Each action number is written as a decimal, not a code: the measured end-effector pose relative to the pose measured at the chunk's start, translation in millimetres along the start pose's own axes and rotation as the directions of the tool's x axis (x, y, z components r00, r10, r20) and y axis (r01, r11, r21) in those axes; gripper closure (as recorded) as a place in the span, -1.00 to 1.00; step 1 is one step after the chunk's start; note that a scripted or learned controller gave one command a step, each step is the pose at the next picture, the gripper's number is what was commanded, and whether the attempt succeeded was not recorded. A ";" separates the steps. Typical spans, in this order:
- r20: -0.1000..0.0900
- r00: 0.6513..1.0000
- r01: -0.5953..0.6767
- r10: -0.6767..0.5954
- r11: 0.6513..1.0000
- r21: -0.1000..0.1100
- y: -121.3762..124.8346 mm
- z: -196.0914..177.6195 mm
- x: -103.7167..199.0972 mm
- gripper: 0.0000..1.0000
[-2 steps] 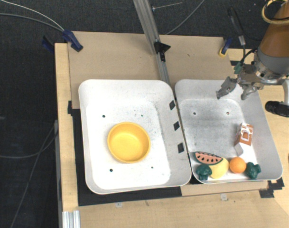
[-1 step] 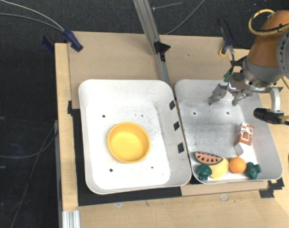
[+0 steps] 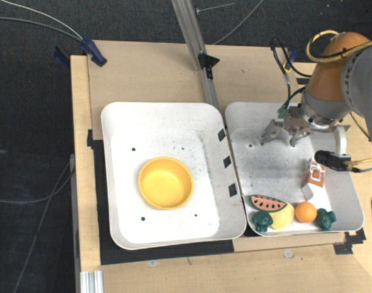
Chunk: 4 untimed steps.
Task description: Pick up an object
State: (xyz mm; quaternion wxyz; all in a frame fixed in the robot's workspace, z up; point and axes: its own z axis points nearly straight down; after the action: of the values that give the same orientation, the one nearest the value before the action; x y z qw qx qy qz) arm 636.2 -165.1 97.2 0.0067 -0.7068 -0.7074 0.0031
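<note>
My gripper (image 3: 281,135) hangs over the far part of the right bin (image 3: 265,163), its two grey fingers spread open with nothing between them. Along that bin's near edge lie a watermelon slice (image 3: 269,202), a yellow fruit (image 3: 283,216), a green broccoli piece (image 3: 262,221), an orange (image 3: 305,212) and a second green piece (image 3: 325,218). A small orange-and-white carton (image 3: 314,176) stands near the right wall, well to the right of and nearer than the gripper. All these objects are apart from the fingers.
A yellow bowl (image 3: 165,182) sits in the left bin (image 3: 124,133). A metal pole (image 3: 192,35) slants down to the gap between the bins. Black clips (image 3: 227,161) line the divide. Cables trail off the wrist at the right.
</note>
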 end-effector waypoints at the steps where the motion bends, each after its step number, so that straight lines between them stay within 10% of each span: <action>1: 0.001 1.000 0.001 -0.001 1.000 -0.010 2.4 -17.4 0.4 1.00; 4: 0.006 1.000 0.000 0.000 1.000 -0.023 8.9 -187.3 3.9 1.00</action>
State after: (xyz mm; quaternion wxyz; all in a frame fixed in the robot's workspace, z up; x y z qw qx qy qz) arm 647.7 -162.2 284.4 -0.0036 -0.7067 -0.7075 -0.0029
